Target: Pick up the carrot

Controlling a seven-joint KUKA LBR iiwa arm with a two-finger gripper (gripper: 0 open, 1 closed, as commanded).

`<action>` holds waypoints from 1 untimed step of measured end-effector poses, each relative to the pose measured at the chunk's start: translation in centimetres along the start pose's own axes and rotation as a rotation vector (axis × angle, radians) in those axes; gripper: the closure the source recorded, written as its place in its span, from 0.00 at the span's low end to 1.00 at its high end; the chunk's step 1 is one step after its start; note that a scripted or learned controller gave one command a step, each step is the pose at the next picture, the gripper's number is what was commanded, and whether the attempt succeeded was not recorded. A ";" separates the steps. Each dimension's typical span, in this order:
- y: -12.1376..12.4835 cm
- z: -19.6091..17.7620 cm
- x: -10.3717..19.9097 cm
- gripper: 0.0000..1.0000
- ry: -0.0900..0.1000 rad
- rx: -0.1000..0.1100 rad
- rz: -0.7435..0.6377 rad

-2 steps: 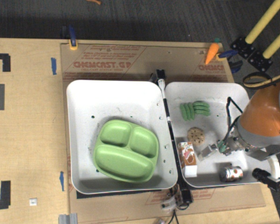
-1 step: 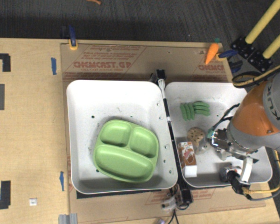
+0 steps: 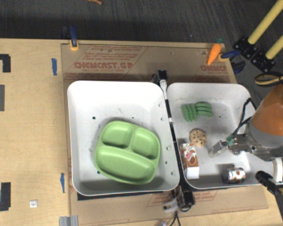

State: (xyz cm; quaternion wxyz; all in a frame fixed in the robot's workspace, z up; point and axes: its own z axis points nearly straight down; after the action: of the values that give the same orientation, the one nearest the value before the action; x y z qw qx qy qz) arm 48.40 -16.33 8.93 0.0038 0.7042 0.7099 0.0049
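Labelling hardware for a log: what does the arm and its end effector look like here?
The arm enters from the right, showing a rounded orange band over grey. A thin black cable loops alongside. The end effector is small, metallic grey.
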 end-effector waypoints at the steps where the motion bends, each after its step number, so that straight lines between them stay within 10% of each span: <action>1: 0.2 -0.2 6.0 0.00 -0.013 -0.008 -0.220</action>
State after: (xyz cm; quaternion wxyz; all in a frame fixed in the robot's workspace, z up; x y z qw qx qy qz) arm 48.52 -10.35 9.13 0.0116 0.6222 0.7828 0.0028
